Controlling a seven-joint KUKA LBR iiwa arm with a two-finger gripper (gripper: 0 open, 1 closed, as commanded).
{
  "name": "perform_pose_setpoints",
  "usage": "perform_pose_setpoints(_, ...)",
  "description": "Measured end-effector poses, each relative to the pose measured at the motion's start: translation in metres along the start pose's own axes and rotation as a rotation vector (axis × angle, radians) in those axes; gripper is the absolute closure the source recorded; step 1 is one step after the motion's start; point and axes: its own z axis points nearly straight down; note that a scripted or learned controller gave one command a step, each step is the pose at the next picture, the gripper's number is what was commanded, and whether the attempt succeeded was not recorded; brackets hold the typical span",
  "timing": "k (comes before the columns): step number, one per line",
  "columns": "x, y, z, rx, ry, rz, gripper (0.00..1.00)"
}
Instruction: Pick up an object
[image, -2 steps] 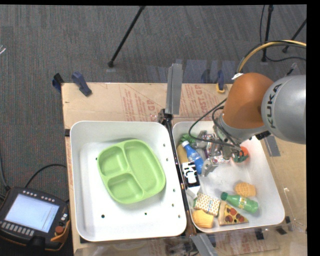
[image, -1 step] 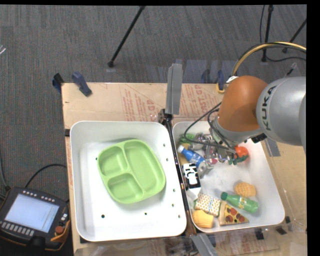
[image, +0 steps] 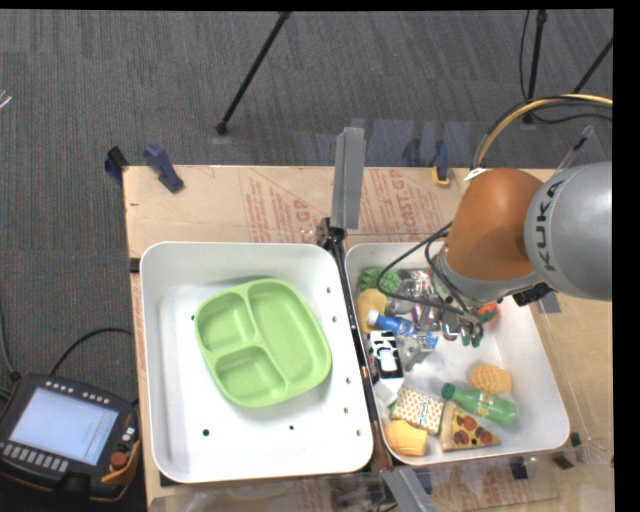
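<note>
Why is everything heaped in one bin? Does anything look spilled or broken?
Nothing looks spilled or broken. The right bin holds a loose jumble of toy food: a green bottle lying on its side, a pizza slice, a cracker. The green plate sits alone, flat but turned askew, in the left bin.

One camera hangs above the bench (image: 230, 205) and looks down on it at a slant, from far enough off to take in both white bins whole. The left bin (image: 160, 300) sits in the middle of the picture and the right bin (image: 535, 385) lies toward the right side. Dark carpet (image: 120, 80) fills the upper part, so the view tips away from the near edge of the bench. The arm (image: 545, 230) comes in from the right, large and close under the lens, covering the far corner of the right bin
</note>
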Motion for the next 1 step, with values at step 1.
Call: perform_pose_setpoints(1,0.0307,-0.0744,0.0000,0.001,0.002,-0.075,0.00)
